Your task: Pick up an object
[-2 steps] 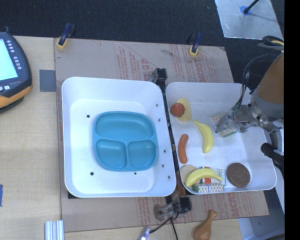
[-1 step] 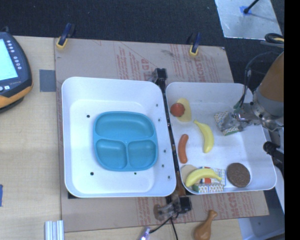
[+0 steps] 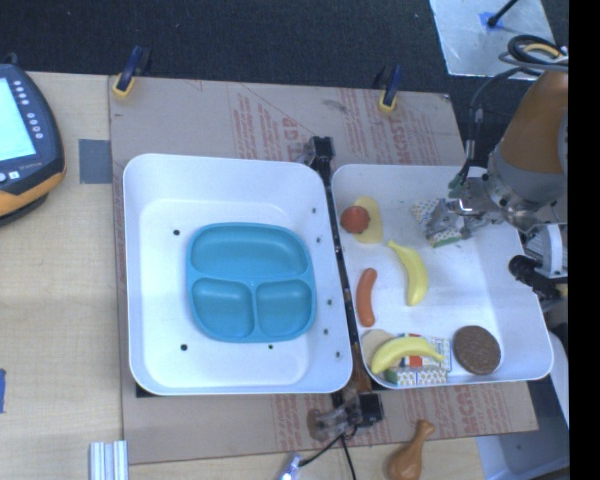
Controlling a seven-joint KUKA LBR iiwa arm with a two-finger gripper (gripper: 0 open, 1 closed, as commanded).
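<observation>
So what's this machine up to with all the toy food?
A grey and orange robot arm reaches into the right bin, its gripper low near the back, beside a banana. Nothing shows between its fingers. A hot dog and cookie lie nearby. The left bin holds a blue tray.

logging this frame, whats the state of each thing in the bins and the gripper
blue tray: flat in left bin, nothing on it
red ball: resting on a yellow piece
banana: lying loose
orange sausage: lying loose
brown cookie: flat in near corner
gripper: low over right bin
</observation>
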